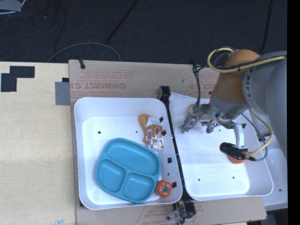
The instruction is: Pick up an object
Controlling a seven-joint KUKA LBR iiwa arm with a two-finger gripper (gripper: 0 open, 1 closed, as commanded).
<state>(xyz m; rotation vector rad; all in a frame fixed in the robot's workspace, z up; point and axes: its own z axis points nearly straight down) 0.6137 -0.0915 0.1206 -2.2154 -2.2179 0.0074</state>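
Tomato (163, 188), round and glossy, sits at the left bin's (86, 125) five o'clock, touching your smooth blue divided plate (127, 169). Farther back lies a crinkled printed packet (153, 137). Your gripper (200, 125) hangs over the right bin's (211, 182) eleven o'clock, fingers spread, holding nothing.

Arm (267, 78): big grey rounded link w/ orange band (234, 78) just above wrist. Yellow cable loop (220, 55) sits atop orange band; black cable runs down beside band's left edge. Below band: grey metal wrist block, then gripper (199, 124) w/ dull metallic parts. Lower right of band: white bracket w/ black fitting (233, 148), thin yellow + black wires trailing from it.
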